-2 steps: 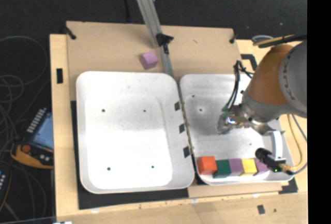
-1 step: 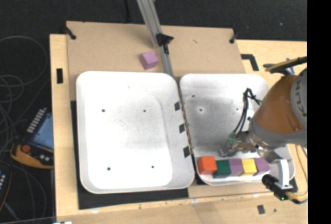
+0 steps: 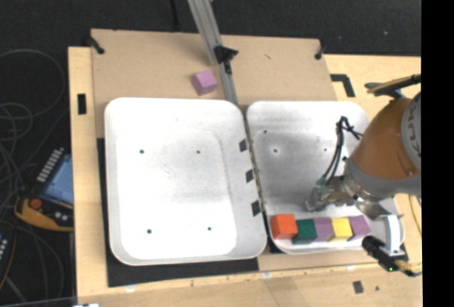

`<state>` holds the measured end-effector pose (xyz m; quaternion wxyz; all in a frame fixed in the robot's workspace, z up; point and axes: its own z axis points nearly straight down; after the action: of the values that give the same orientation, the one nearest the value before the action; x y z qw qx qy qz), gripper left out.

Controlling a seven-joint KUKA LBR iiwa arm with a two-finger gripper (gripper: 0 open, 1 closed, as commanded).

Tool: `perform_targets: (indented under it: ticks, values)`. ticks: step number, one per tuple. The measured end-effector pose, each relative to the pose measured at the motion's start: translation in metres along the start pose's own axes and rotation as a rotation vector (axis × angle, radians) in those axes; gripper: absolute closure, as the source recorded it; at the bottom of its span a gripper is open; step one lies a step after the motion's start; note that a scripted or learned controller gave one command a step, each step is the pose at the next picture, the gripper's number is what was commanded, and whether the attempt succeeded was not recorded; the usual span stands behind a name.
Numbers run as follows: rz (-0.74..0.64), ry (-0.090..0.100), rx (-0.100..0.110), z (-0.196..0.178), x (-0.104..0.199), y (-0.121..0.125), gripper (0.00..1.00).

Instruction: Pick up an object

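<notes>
- Blocks are lined up in a row along the near edge of the right bin (image 3: pixel 284 128): an orange block (image 3: pixel 284 225) at the near left corner, then a green block (image 3: pixel 306 230), a purple block (image 3: pixel 324 228), a yellow block (image 3: pixel 342 228) and a further purple block (image 3: pixel 359 225) towards the near right corner.
- Each block is seen touching its neighbour, so no clear gap is offered between them.
- The gripper (image 3: pixel 320 197) is seen low over the right bin, just behind the row, near the green and purple blocks.
- Nothing is seen held by the gripper; whether it is spread or closed cannot be told, as the tip is too small and blurred.
- The approach step is judged to be in hand, with no block lifted yet.
- A final descent onto one block is called for next, and the orange end block is judged the easiest, one of its sides being free.
- The left bin (image 3: pixel 177 178) is seen beside the right one.
- A small lilac cube (image 3: pixel 204 82) is seen outside the bins, on the brown board (image 3: pixel 142 64) beyond the far edge of the left bin.
</notes>
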<state>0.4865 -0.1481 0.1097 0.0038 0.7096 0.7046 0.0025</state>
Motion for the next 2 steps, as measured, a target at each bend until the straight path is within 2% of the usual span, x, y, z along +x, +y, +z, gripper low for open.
perform_targets:
  ticks: [1, 2]
  values:
    - [-0.012, 0.001, 0.005, 0.011, 0.058, -0.002, 1.0]
    - [-0.011, -0.001, 0.001, 0.012, 0.021, 0.063, 1.0]
